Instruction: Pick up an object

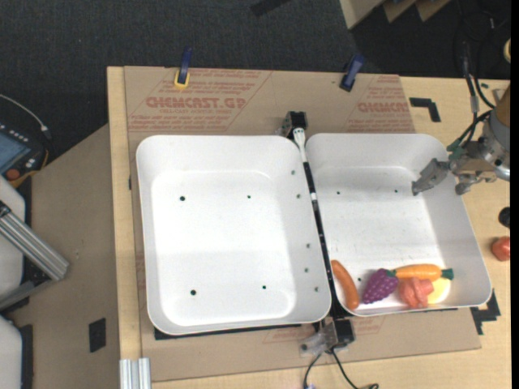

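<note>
Four toys crowd the right bin's (454, 217) near edge: you see a sausage (345, 284), purple grapes (379, 285), a carrot (422, 271) and a pink piece (413, 292). Farther back, over the right rim, your gripper (442, 179) holds its fingers apart around nothing.

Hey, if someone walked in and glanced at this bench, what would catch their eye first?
Probably the bright toy food bunched along the near edge of the right bin: an orange sausage-like piece, purple grapes, a carrot and a pink-and-yellow piece. Next, the arm's hand over that bin's far right corner, apart from the toys.
</note>
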`<state>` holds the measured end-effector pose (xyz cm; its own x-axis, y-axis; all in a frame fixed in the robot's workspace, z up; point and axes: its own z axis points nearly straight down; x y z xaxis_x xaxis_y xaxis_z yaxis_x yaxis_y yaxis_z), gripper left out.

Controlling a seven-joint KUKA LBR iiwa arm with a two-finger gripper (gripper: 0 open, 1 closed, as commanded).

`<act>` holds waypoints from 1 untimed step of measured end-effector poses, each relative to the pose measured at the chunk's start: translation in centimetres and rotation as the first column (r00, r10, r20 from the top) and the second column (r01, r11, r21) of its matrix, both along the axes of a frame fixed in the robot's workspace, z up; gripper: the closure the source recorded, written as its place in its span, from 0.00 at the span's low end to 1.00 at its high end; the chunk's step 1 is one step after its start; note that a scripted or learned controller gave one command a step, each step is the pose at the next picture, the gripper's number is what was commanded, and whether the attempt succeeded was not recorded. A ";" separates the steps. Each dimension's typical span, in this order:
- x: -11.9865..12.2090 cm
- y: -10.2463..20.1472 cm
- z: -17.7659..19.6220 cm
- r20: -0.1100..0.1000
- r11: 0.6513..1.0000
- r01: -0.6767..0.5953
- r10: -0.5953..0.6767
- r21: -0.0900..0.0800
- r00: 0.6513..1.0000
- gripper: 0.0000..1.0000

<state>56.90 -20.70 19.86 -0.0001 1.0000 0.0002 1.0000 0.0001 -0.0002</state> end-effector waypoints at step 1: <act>-8.3 4.3 0.4 -0.007 1.000 0.001 -0.001 0.005 1.000 0.00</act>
<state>48.55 -16.42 20.29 0.0014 1.0000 0.0048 1.0000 -0.0013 -0.0074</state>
